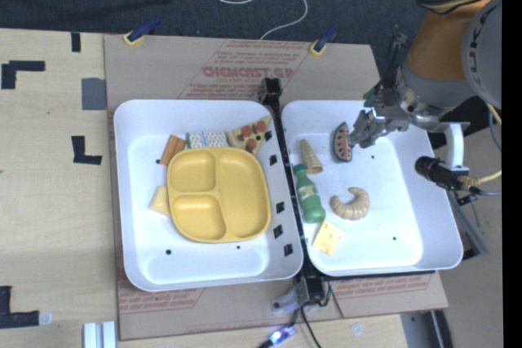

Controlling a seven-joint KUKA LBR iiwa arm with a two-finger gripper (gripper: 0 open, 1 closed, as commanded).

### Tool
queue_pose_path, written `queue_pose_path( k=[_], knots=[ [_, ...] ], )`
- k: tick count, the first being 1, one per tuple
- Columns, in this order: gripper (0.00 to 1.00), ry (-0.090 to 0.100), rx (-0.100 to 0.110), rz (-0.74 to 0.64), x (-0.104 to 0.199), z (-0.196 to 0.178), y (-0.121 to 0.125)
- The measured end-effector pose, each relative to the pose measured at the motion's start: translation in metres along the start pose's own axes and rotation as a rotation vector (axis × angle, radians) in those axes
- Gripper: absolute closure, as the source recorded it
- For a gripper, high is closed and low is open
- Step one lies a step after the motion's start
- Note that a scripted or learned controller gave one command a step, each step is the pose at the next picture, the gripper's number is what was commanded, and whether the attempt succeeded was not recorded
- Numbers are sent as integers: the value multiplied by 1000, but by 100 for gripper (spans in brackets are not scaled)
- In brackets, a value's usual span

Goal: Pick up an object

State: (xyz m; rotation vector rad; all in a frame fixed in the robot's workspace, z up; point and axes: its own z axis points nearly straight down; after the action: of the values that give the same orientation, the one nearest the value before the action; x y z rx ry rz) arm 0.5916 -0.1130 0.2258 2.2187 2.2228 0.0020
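The gripper [364, 129] sits over the upper part of the right bin [408, 253], at roughly 1 o'clock from that bin's centre. The arm [444, 37] enters from 3 o'clock, its orange band above the wrist. Whether the tool is open or closed cannot be told — the dark tip merges with the wrist hardware. Nothing is seen held in it.

Contents of the right bin:
- Watermelon slice [341, 142] — just beside the gripper, at its 8 o'clock; contact cannot be confirmed.
- Croissant [351, 204] — near the bin's centre, well apart from the gripper.
- Green bottle [307, 194] — along the left wall, at 9 o'clock from the croissant.
- Tan cone-shaped item [309, 156] — just above the bottle, at its 12 o'clock.
- Yellow cheese wedge [328, 239] — at 6 o'clock from the bottle, near the lower left corner.

The left bin [196, 269] holds a yellow divided plate [218, 194] near its centre. Several small items lie at the plate's 12 o'clock edge, partly hidden: an orange stick [172, 149], a patterned piece [205, 140] and a pizza slice [251, 133]. A pale yellow wedge [158, 199] protrudes at the plate's 9 o'clock.
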Motion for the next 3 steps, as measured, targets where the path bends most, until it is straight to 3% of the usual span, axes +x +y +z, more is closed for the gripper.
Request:
queue_pose_path(
  k=[2,3],
  knots=[
    [100,1,3,-5,108,13,13],
    [100,0,3,0,99,5,15]
  ],
)
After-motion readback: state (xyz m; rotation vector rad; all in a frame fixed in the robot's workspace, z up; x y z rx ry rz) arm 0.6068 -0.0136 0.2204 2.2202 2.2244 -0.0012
